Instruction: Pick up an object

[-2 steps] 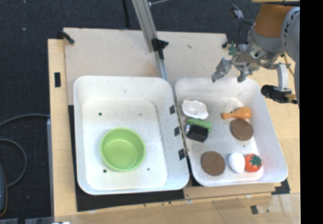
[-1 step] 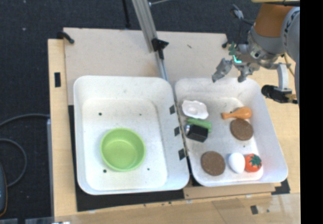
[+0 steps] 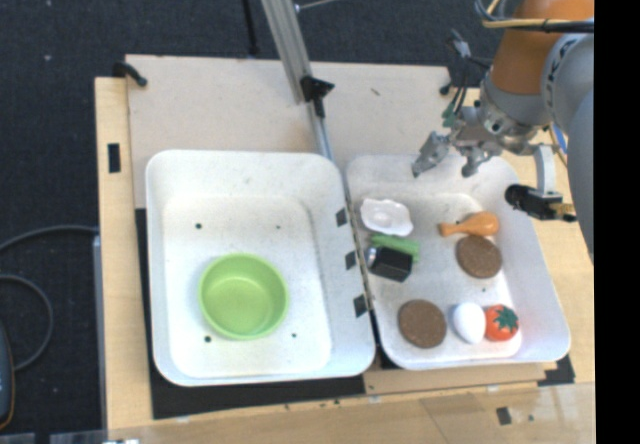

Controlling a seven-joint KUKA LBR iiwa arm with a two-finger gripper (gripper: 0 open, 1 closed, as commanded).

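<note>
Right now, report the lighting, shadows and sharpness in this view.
Camera view: light is even and soft, with no hard glare on the white bins; the green bowl casts only a faint shadow; the gripper and small items such as the strawberry look slightly soft, and the floor is dark.

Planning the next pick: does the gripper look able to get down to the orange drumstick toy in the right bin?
Probably yes. The gripper hangs open above the right bin's far end, and the drumstick toy lies just nearer the camera, uncovered, with a brown disc close beside it but not on top.
</note>
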